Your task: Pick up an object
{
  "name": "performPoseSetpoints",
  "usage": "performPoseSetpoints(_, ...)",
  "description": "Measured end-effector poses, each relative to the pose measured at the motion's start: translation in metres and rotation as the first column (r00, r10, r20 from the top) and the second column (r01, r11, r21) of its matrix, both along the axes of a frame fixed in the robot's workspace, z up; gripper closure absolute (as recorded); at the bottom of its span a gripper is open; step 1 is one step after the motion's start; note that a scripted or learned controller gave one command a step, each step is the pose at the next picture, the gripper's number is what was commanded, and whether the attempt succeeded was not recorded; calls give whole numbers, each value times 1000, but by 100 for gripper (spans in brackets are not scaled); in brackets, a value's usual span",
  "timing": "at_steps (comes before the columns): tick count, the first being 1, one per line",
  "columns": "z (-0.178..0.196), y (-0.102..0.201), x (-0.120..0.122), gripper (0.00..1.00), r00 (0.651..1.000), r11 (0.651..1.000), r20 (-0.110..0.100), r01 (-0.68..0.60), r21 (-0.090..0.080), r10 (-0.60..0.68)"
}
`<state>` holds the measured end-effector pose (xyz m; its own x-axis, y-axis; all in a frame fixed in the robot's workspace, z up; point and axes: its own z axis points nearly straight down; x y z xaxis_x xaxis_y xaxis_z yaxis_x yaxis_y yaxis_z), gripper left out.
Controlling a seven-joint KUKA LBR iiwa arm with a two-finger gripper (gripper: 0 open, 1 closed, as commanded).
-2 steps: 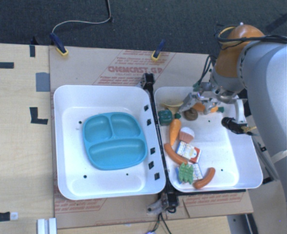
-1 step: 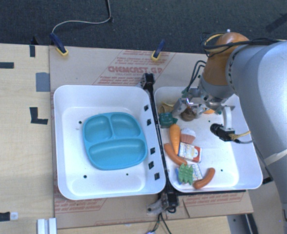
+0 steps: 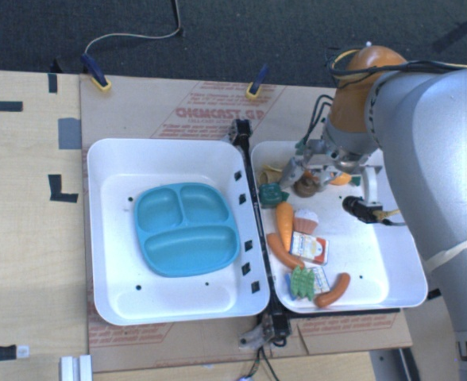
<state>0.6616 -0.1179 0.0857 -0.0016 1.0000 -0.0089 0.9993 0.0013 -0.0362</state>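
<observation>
Across the bench sit two white bins: the left bin (image 3: 106, 236) holds one blue divided plate (image 3: 187, 228), the right bin (image 3: 384, 268) a heap of toy food, including one carrot (image 3: 285, 221), two sausages (image 3: 333, 290), one green piece (image 3: 301, 282) and two small cartons (image 3: 309, 248). At the right bin's upper left, the gripper (image 3: 306, 175) hangs over a brown item (image 3: 306, 186); whether it grasps anything cannot be told.

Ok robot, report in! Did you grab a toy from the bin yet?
Gripper low in right bin, over a small brown toy. No grab confirmed. Carrot and teal toy crowd close.
</observation>
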Motion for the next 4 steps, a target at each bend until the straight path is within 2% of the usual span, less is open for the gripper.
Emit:
performPoseSetpoints(1,1,12,-55,0,999,1000,38,1,7,-2)
performPoseSetpoints(2,1,12,-87,0,999,1000,43,0,6,-1)
performPoseSetpoints(3,1,10,-46,0,999,1000,41,0,8,-1)
performPoseSetpoints(4,-2,11,1,0,1000,1000,6,-3,7,3)
